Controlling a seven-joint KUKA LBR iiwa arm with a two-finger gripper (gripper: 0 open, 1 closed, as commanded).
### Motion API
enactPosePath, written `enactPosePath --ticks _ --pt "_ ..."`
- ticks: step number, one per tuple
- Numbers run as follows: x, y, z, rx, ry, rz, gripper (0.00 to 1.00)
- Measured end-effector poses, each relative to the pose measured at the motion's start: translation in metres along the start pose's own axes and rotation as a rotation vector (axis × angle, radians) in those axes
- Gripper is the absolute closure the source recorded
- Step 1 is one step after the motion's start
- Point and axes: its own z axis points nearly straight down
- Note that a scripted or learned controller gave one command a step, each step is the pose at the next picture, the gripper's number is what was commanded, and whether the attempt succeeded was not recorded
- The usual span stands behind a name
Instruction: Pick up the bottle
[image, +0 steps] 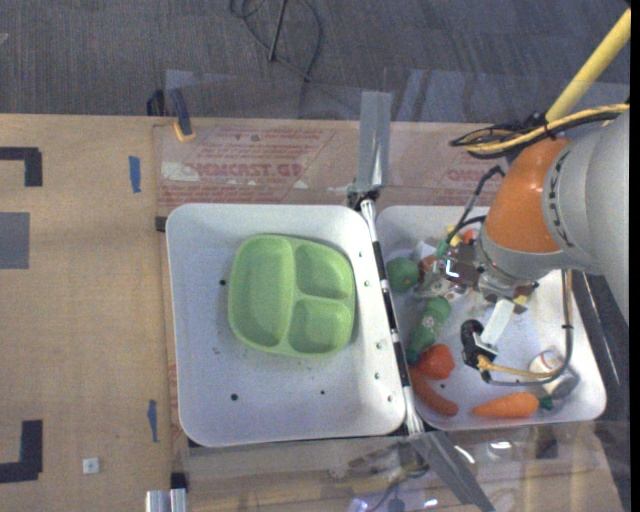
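A small green bottle (429, 320) lies slanted in the left part of the right bin (585, 395), close to the divider between the bins. My gripper (443, 280) hangs just above and behind the bottle's upper end, under the grey wrist and orange band. The wrist hides much of the gripper. I cannot tell whether anything sits between the fingers.
Around the bottle lie a round green fruit (403, 272), a red pepper (436, 360), an orange-red piece (436, 399), a carrot (508, 405) and a white ball (546, 360). A green divided plate (292, 295) rests in the left bin (200, 390). Cables trail over the right bin.
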Motion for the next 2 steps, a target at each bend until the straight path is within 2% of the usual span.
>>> enactPosePath --ticks 1,2 --pt "-0.0022 0.0011 -0.0104 -0.002 -0.003 0.003 1.0" --pt "-0.0022 0.0011 -0.0104 -0.002 -0.003 0.003 0.0"
